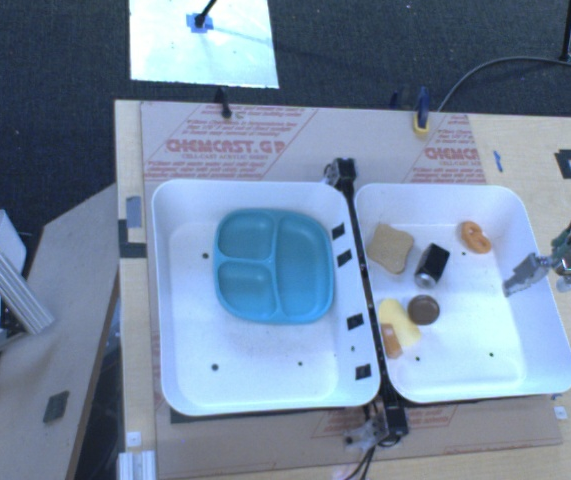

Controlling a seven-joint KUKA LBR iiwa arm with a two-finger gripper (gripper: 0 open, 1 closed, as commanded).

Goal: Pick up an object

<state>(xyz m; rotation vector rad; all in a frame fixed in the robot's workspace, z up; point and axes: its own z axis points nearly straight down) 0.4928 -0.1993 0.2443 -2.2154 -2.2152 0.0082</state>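
Nothing lifted yet. Gripper hangs at the right bin's right wall; finger state cannot be told. Black can and the other objects lie untouched mid-bin.

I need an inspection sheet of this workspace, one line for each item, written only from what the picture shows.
Surface: bench bears a left bin and a right bin, side by side.
Job's things: in the right bin, tan slice, black can, orange ring, brown disc, yellow piece.
Clutter: blue divided plate in the left bin.
Grippers: gripper over the right bin's right side, holding nothing.
Cables: black cable behind the bench.
Surroundings: dark floor, pale sheet.
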